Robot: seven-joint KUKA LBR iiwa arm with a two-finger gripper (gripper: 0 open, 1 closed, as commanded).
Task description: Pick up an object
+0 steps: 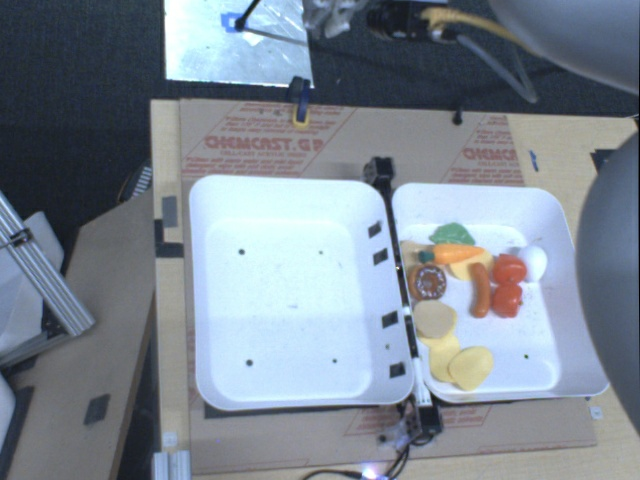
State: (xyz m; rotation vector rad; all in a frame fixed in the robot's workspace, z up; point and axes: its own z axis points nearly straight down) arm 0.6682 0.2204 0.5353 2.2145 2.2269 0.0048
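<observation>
Fingers of the gripper (335,13) are a blur above the bench's far edge, too smeared to tell whether they are spread or closed. Below, the left bin (215,268) is bare white. The right bin (545,368) holds toy food bunched toward its left wall: a doughnut (430,282), a carrot (460,254), a sausage (481,290), a tomato (508,268) and an egg (535,263).

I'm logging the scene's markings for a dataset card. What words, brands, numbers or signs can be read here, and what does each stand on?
"CHEMCAST GP": red print on the brown sheet under the bins, left part, roughly legible.
The same red print repeats on the sheet's right part; too blurred to read with certainty.
Smaller red lines around both: too small to read.
The white bins and toy foods carry no readable text.
</observation>
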